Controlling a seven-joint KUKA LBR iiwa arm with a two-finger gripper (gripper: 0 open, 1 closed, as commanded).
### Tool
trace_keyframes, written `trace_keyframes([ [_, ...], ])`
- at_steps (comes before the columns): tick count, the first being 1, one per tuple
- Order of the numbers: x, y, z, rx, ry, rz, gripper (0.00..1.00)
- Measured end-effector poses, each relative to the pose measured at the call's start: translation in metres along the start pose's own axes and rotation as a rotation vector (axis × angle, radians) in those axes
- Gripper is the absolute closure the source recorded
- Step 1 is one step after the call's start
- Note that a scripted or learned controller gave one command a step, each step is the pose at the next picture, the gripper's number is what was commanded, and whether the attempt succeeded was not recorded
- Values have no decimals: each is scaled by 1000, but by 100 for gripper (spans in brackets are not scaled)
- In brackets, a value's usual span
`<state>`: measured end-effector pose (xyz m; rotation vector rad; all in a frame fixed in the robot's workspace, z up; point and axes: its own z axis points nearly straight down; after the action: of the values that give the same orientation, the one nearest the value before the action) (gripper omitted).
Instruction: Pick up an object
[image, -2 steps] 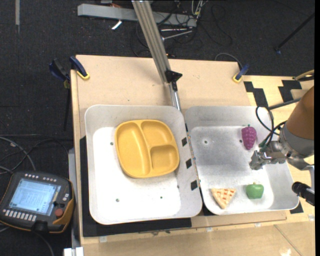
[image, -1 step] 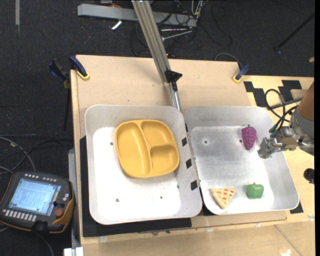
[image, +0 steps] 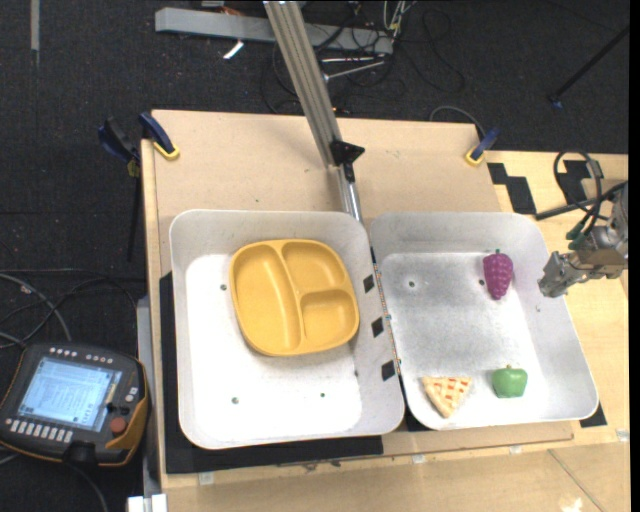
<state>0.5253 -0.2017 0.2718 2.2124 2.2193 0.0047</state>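
Observation:
The right bin (image: 440, 300) holds a purple bunch of grapes (image: 497, 273) near its far right, a green pepper (image: 510, 382) at the front right and a pizza slice (image: 446, 393) at the front. My gripper (image: 556, 277) hangs at the bin's right rim, just right of the grapes and apart from them. Nothing shows between its fingers.
The left bin (image: 200, 330) bears a yellow divided plate (image: 295, 296). A metal pole (image: 312, 85) slants down to the seam between the bins. A teach pendant (image: 70, 400) lies off the bench at lower left.

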Motion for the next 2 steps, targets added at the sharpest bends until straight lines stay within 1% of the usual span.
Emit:
trace_keyframes([
  [1, 52, 15, 15, 8, 5, -5, 100],
  [2, 104, 21, 8, 7, 5, -5, 100],
])
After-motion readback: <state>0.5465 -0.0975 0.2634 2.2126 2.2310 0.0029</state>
